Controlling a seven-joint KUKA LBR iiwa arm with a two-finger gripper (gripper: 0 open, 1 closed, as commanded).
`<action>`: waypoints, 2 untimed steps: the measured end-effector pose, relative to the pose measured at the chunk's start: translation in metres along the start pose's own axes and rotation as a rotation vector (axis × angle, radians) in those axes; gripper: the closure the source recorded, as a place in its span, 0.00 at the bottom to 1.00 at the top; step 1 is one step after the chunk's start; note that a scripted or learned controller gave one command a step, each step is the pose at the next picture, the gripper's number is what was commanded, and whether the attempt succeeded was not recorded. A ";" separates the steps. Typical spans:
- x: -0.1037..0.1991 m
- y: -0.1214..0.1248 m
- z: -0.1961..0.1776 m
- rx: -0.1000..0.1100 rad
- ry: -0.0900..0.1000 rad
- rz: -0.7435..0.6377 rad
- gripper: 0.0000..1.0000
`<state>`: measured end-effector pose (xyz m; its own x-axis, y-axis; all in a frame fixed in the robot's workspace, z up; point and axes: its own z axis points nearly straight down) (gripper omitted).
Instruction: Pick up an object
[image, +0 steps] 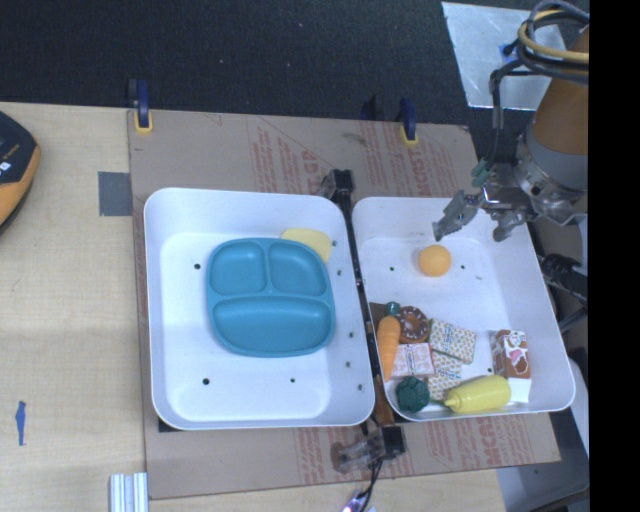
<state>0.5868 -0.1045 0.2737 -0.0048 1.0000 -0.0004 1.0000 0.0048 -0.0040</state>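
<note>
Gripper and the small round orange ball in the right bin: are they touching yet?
Apart. The camera view shows bare white bin floor between the open gripper and the small round orange ball, which lies below and left of its fingertips.

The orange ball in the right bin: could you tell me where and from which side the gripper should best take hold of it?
Grip the orange ball across its widest middle, coming straight down from above. It is round and lies alone on bare floor of the right bin, so any finger direction fits. The open gripper hangs just up-right of it.
</note>
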 end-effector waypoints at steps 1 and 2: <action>-0.041 0.050 0.103 0.008 -0.001 0.003 0.00; -0.013 0.068 0.187 0.008 0.002 -0.003 0.00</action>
<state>0.6544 -0.1175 0.0862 -0.0076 1.0000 0.0013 0.9999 0.0076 -0.0118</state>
